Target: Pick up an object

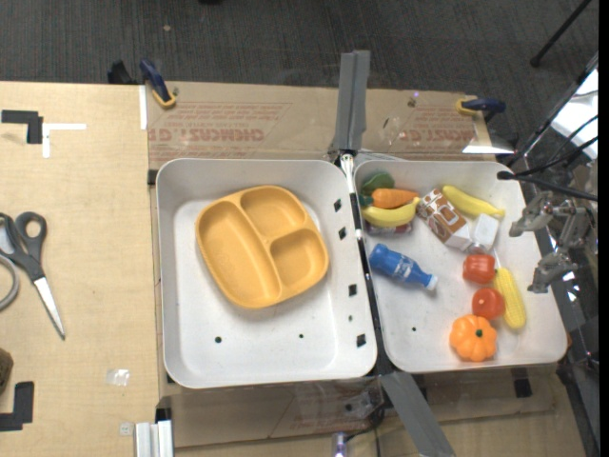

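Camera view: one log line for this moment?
gripper: over right bin right rim, holds nothing | toys: in right bin | yellow plate: in left bin

At the view's three o'clock edge shows a grey metal two-finger gripper (552, 246). Its parts look angular. Thin black cables (557, 165) run above it.

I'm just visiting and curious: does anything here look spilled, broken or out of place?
Nothing stands out. The toy food lies loose in the right bin, none spilled over its rim, and the yellow divided plate sits flat in the left bin.
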